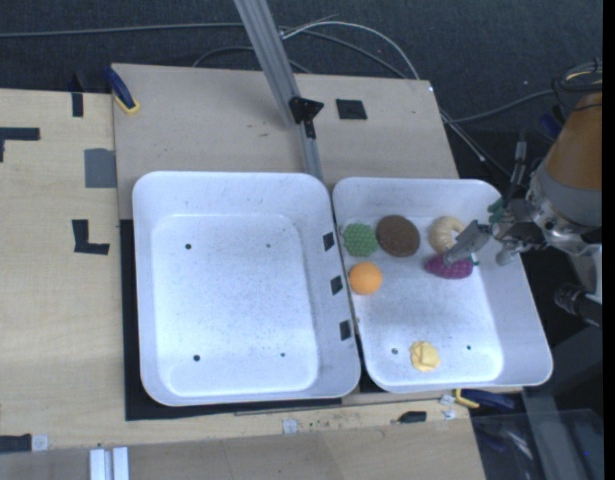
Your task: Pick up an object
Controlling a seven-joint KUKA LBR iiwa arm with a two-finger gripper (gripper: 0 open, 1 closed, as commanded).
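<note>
The right bin (517,340) holds several small objects: a green ball (360,238), a brown disc (397,235), a cream lump (444,230), a purple object (449,266), an orange ball (365,279) and a yellow piece (424,355). My gripper (489,245) hangs over the bin's right side, just right of the purple object and the cream lump. It is open, and its left finger (470,241) reaches toward the purple object's upper edge. Nothing sits between the fingers.
The left bin (157,203) stands beside the right one, their rims touching. A slanted grey pole (277,63) rises behind the bins. Cables trail across the dark floor at the back. The arm's orange band (577,148) is at the right edge.
</note>
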